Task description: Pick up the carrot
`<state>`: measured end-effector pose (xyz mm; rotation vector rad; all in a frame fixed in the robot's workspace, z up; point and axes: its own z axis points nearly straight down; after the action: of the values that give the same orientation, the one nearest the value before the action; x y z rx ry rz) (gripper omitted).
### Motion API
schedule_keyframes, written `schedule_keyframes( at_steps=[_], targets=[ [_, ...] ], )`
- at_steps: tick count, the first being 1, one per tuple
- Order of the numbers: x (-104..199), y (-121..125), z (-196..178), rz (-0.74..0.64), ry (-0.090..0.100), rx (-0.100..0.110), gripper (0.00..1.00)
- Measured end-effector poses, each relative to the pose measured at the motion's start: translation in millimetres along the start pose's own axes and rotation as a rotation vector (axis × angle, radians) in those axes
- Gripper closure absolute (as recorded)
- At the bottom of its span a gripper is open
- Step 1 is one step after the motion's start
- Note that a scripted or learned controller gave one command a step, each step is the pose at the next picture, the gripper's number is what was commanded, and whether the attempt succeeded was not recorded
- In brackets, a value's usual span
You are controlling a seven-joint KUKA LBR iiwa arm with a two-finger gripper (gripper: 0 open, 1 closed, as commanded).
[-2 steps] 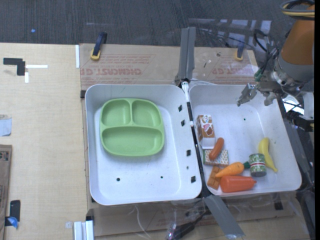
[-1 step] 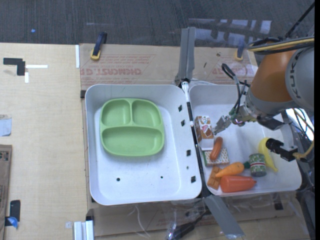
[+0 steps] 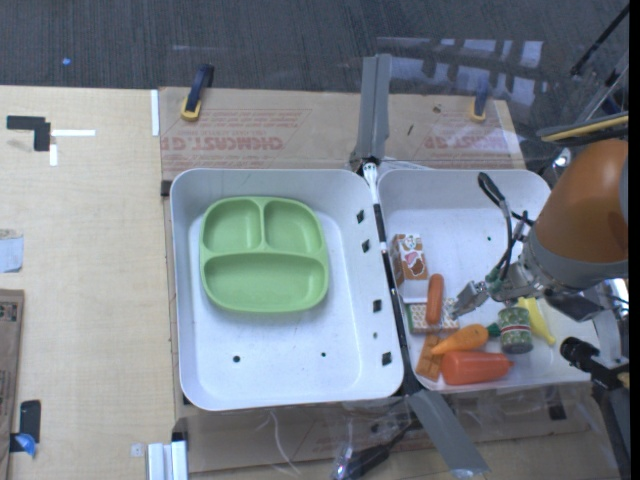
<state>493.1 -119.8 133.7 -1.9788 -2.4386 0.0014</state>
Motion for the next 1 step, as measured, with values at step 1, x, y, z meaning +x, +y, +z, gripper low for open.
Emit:
schedule_keyframes(
  at_steps=[1],
  targets=[
    [-23.1, -21.1, 42.7, -0.292, 0.001, 0.0, 0.0]
  ],
)
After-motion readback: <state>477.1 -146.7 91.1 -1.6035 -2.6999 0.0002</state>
